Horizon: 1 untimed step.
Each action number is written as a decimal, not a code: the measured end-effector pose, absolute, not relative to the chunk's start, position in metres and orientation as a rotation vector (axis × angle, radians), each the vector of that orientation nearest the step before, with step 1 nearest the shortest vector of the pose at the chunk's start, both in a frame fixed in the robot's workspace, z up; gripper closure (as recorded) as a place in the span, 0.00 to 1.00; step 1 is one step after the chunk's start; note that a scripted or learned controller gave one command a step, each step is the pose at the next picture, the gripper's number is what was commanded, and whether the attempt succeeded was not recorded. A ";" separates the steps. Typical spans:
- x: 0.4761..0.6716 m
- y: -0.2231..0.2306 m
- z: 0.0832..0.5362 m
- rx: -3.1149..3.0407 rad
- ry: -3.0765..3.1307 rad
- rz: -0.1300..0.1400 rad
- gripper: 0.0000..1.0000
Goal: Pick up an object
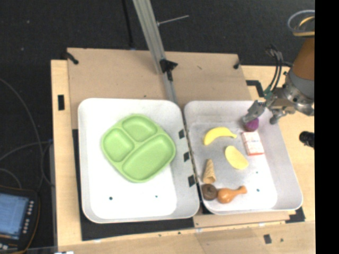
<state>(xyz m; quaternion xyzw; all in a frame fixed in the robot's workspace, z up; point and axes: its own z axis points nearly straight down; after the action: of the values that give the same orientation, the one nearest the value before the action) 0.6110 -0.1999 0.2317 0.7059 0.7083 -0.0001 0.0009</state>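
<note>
Here, my gripper [263, 110] hangs over the far right part of the right bin [288, 163], and the metal fingers are spread a little apart. Between them nothing is held. Just below the left finger, and touching it or almost touching, I cannot tell which, sits one small purple object [251, 123], round and smooth like a plum or a grape.

A bit nearer to the camera from my gripper lies one small white box [252, 143] with red print, flat and rectangular. To the left of the gripper is one yellow banana [217, 135], curved and glossy, like plastic. Below it lies one yellow oval piece [236, 157], smooth, maybe a lemon slice or a chip. Further from my gripper, close to the bin's left wall, I see one ice cream cone [208, 170], beige with a waffle pattern. Touching its near end is one dark brown ring, a doughnut [209, 191], and beside it one brown drumstick [231, 193] with a rounded end.

Well apart from my gripper, in the left bin [95, 194], rests one light green plate [139, 147] of matte plastic, with three compartments and rounded corners. Both bins are white, shallow and a little speckled.
</note>
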 end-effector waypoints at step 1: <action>0.611 -0.200 0.232 2.216 2.224 -0.001 0.00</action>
<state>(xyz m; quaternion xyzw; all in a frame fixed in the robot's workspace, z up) 0.6109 -0.2001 0.2317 0.7057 0.7085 -0.0004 0.0010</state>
